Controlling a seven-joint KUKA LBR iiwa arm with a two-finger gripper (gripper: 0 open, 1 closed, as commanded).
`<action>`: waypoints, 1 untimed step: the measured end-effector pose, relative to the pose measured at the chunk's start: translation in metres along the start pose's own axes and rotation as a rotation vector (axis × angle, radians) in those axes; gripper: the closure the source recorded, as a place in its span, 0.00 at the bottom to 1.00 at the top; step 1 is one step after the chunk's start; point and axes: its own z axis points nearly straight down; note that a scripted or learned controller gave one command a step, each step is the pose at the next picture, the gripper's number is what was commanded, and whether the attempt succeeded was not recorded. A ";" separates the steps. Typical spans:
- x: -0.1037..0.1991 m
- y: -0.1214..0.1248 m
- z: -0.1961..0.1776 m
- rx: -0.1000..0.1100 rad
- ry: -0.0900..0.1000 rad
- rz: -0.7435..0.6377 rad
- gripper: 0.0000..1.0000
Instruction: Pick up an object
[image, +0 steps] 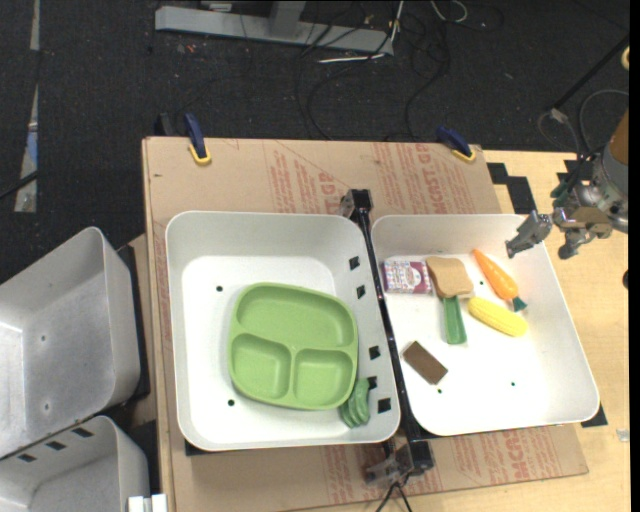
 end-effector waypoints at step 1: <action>0.004 0.002 0.063 0.006 0.002 0.001 0.00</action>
